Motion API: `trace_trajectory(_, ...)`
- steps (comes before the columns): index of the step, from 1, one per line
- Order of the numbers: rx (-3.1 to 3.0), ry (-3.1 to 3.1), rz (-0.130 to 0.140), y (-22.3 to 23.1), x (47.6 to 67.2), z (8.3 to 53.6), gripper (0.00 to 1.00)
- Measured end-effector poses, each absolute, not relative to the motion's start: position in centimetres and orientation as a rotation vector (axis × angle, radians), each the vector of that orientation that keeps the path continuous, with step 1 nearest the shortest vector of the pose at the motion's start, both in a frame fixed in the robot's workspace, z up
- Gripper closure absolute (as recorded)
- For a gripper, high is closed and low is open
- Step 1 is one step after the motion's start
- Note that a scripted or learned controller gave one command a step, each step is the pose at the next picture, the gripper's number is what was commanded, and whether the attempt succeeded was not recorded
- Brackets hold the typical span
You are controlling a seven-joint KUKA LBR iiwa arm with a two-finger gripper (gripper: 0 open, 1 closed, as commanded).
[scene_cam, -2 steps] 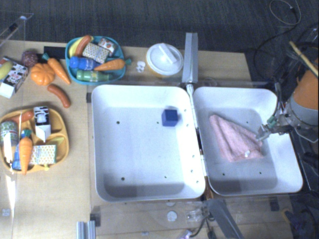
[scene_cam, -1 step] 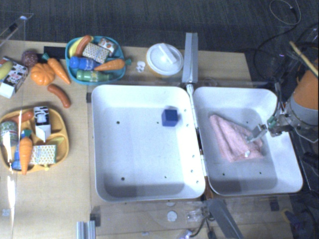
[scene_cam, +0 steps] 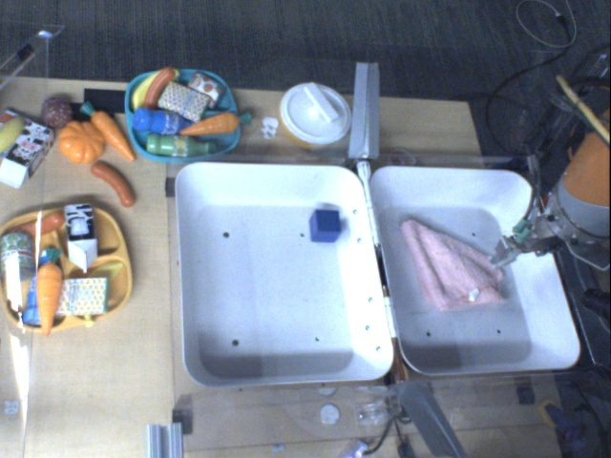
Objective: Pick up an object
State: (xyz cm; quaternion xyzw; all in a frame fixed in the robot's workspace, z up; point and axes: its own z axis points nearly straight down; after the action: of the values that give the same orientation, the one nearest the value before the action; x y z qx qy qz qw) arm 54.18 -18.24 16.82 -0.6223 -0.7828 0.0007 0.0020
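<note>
Here the worktop (scene_cam: pixel 143 284) carries two shallow white bins side by side. The right bin (scene_cam: pixel 549 342) holds one crumpled pink cloth (scene_cam: pixel 444 265), and the claw (scene_cam: pixel 504 253) sits low over it, at the cloth's right edge, touching or just above the fabric; which of the two cannot be told. How far the claw is spread cannot be told either, since it is small and blurred against the white bin floor. Nothing can be seen gripped in it.

The left bin (scene_cam: pixel 267 332), well to the left of the claw, holds one small blue cube (scene_cam: pixel 326 224), lying near that bin's upper right corner and apart from its walls.

The grey arm (scene_cam: pixel 563 227) comes in from the right and slants down and leftward into the right bin, its orange band (scene_cam: pixel 587 175) above and to the right of the claw.

Far left of the claw, off the bins, stand one blue bowl (scene_cam: pixel 181 146) and one yellow tray (scene_cam: pixel 119 256), both with toy food, and one white lidded container (scene_cam: pixel 316 113) lies behind the bins.
</note>
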Motion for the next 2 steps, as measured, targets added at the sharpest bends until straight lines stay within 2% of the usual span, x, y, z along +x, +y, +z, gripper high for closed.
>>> trace_trajectory(1,-1.952,-2.456,0.002,-18.2,54.2,16.8,0.0)
trace_trajectory(2,-1.992,-2.441,-0.007,-13.6,54.6,9.5,0.0)
